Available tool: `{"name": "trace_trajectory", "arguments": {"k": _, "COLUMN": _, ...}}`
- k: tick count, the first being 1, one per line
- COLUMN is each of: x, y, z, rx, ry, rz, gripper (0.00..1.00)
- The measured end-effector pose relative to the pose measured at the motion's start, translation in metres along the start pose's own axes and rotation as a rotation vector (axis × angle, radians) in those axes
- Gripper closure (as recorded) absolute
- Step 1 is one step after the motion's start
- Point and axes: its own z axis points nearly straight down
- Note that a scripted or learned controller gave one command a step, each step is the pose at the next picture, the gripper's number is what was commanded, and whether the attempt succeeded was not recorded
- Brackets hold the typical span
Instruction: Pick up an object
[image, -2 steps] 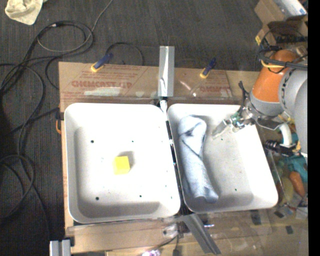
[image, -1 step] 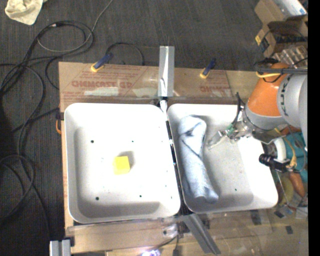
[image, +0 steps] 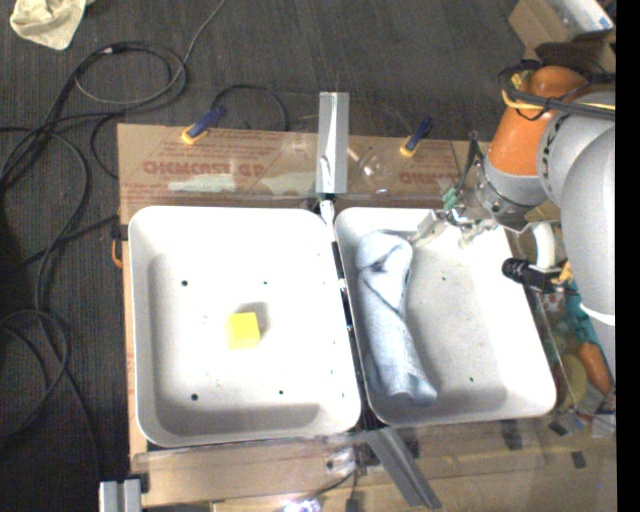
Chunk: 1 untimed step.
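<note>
Arm: the grey arm (image: 585, 190) with its orange band enters from the right and bends over the far right corner of the right bin (image: 500, 330).
Gripper: the gripper (image: 440, 222) hangs at the far edge of the right bin, just beside the top end of the cloth; I cannot tell how its claw stands.
Cloth: a pale blue-grey cloth (image: 392, 315) lies along the left wall of the right bin, from the far edge to near the front edge.
Yellow block: a small yellow block (image: 244, 329) lies near the middle of the left bin (image: 170, 260), well apart from the gripper.
</note>
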Motion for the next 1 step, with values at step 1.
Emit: {"name": "trace_trajectory", "arguments": {"k": 1, "x": -0.0063, "y": -0.0435, "z": 0.0355, "rx": -0.011, "ry": -0.004, "rz": -0.415, "gripper": 0.0}}
